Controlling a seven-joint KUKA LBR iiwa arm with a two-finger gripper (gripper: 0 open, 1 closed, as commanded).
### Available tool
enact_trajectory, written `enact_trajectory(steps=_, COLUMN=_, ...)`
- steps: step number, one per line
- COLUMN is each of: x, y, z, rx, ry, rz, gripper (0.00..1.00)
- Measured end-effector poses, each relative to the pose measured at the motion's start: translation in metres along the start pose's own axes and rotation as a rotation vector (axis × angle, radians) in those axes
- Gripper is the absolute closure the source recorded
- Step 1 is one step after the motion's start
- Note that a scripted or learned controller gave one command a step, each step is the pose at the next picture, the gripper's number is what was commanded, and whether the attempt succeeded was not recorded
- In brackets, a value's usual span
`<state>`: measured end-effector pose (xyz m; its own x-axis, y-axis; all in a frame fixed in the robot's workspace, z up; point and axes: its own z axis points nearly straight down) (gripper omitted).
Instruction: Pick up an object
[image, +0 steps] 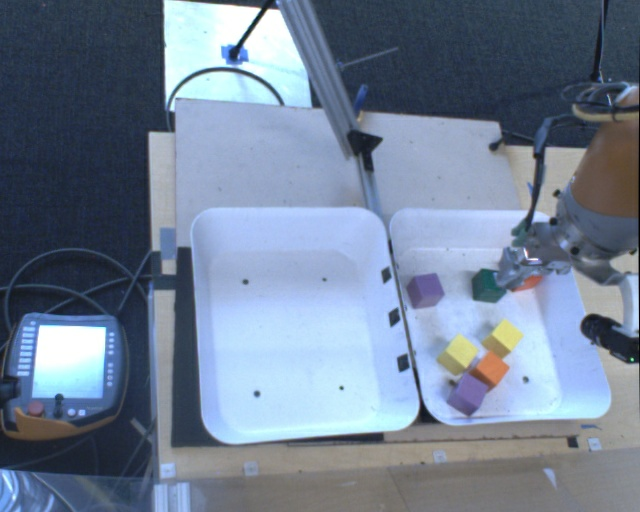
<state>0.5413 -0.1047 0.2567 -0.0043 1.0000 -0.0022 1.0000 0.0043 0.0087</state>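
Observation:
The right bin (590, 385) holds several small blocks. A purple cube (425, 290) lies near its left wall and a dark green block (487, 287) sits further right. A red-orange block (529, 282) peeks out just beside the gripper. Toward the front lie two yellow cubes (460, 354) (505, 337), an orange cube (490, 370) and a second purple block (467, 394). My gripper (517, 268) hangs over the bin's upper right part, directly by the green and red-orange blocks. Nothing can be seen gripped in it.
The left bin (290, 320) stands beside the right one, with a row of black clips (395, 318) along the shared wall. A slanted metal pole (330, 80) crosses the back of the bench. A teach pendant (60, 375) with cables lies on the floor at left.

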Motion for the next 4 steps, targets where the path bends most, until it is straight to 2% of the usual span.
enact_trajectory(steps=1, x=0.049, y=0.014, z=-0.006, rx=0.005, ry=0.003, rz=-0.006, gripper=1.00)
enact_trajectory(steps=2, x=0.100, y=0.034, z=0.008, rx=0.006, ry=0.003, rz=-0.006, gripper=1.00)
enact_trajectory(steps=4, x=0.203, y=0.064, z=0.001, rx=0.005, ry=0.004, rz=-0.007, gripper=1.00)
